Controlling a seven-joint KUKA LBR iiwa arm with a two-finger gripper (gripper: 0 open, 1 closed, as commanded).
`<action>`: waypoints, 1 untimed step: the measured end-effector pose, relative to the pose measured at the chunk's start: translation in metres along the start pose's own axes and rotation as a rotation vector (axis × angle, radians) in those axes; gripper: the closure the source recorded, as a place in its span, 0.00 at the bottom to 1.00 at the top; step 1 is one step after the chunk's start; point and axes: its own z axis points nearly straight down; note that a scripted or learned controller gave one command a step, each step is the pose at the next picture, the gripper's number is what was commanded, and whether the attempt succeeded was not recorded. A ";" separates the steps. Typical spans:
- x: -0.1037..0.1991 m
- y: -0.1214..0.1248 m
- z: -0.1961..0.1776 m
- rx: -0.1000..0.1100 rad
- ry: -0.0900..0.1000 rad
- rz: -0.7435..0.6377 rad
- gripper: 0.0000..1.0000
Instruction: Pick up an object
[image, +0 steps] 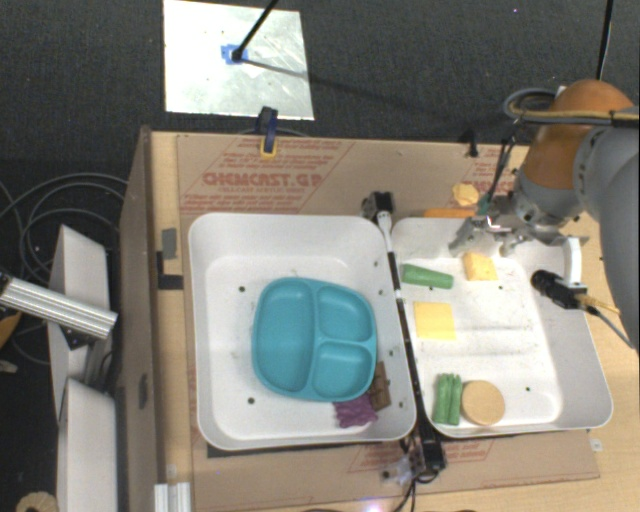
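- The gripper (487, 232) hangs over the far edge of the right bin (580, 395), its fingers spread apart and holding nothing.
- A small yellow block (479, 267) lies just beside the fingertips, near that far edge; it seems the likeliest target.
- A green cylinder (427, 275) and a yellow slice (434, 321) lie nearer the bin's left wall.
- To grip well, the arm should centre the fingers astride the block, descend straight, then close.
- The left bin (225, 400) holds a blue tray (313, 338).
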 end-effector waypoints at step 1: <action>-0.014 -0.001 0.029 0.003 0.000 0.001 0.00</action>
